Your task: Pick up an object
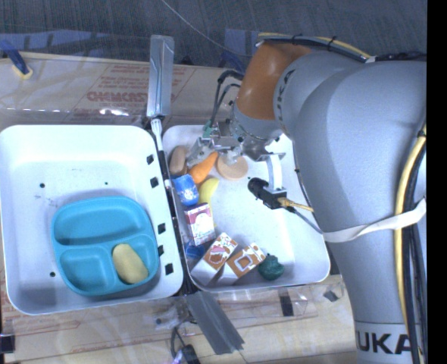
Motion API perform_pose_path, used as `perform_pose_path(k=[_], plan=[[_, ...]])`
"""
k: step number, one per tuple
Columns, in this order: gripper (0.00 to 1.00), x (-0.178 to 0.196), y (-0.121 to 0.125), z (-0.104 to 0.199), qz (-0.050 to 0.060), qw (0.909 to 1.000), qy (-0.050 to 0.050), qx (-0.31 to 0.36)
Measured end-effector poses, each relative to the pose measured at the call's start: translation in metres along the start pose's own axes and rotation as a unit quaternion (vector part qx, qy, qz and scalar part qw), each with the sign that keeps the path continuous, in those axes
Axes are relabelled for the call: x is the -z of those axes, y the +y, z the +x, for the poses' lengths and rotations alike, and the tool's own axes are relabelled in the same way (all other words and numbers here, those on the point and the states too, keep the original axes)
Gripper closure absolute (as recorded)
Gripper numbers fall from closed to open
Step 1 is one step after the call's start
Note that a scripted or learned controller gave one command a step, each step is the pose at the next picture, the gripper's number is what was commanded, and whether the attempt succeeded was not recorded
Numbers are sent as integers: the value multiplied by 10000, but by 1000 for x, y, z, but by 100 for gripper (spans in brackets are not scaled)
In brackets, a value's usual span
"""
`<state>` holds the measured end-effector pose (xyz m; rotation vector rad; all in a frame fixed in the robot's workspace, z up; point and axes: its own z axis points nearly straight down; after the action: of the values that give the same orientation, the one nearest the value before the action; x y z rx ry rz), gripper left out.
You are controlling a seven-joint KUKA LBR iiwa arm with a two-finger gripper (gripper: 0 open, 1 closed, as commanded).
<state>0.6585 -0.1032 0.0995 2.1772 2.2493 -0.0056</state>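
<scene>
You are looking down on the arm (345, 127) coming in from the right. Its thick grey body covers the right side of the right bin (288, 230). The orange band (261, 82) sits above the far edge of that bin, and from there the wrist bends down and to the left. The gripper (218, 147) hangs low over the bin's far left corner. The wrist and its fittings hide the tip, so you cannot tell whether the claw is spread, pressed together or pinching anything.

The nearest things for picking lie just under and beside the gripper. An orange carrot-shaped piece (201, 167) lies at a slant right below it. A brown oval piece (178, 159) sits just to its left against the bin wall, and a tan round disc (232, 167) just to its right. All three look to be resting on the bin floor.

Nearer you along the left wall, you see a yellow lemon-like piece (207, 190) beside a small blue container (185, 190), then a pink and white carton (199, 224). At the near edge are two brown and white patterned boxes (220, 250) (246, 260) and a dark green lump (270, 267).

The left bin (64, 158) holds a blue divided plate (95, 222). A yellow oval piece (130, 263) lies in its near right compartment, well apart from the gripper.
</scene>
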Motion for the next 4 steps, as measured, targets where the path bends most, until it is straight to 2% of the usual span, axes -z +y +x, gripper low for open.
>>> perform_pose_path(k=[1, 2, 3, 4], plan=[[100, 12, 2, 2, -25, 10000, 10, 22], [0, 11, 2, 2, -18, 10000, 12, 22], [0, -8, -93, -34, 50, 10000, 50, -33], [0, -7, -164, -26, 30, 9988, 59, 481]])
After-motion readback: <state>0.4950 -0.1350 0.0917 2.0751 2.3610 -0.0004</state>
